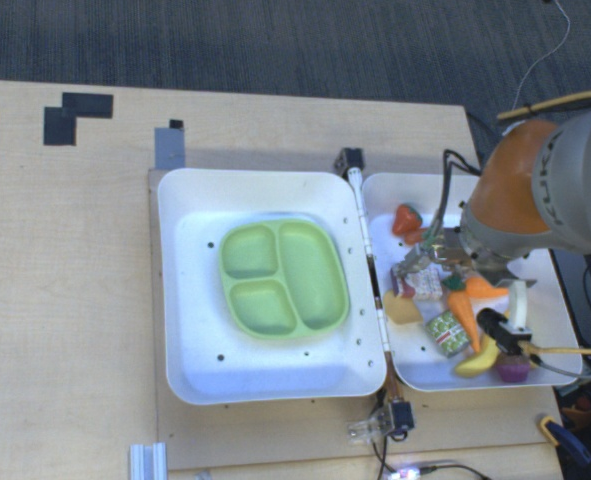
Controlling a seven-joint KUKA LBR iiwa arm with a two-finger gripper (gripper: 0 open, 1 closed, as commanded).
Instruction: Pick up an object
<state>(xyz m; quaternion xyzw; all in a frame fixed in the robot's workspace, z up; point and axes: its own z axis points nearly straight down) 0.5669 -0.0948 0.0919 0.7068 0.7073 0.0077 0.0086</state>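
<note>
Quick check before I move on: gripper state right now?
Gripper: low in the right bin among the toy food; open or shut cannot be told.

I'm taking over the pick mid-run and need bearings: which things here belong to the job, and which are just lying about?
Belongs to the job:
- gripper, low in the right bin
- red piece
- orange carrot
- yellow banana
- green packet
- purple piece

Just lying about:
- green divided tray in the left bin
- black patches on the bench
</note>
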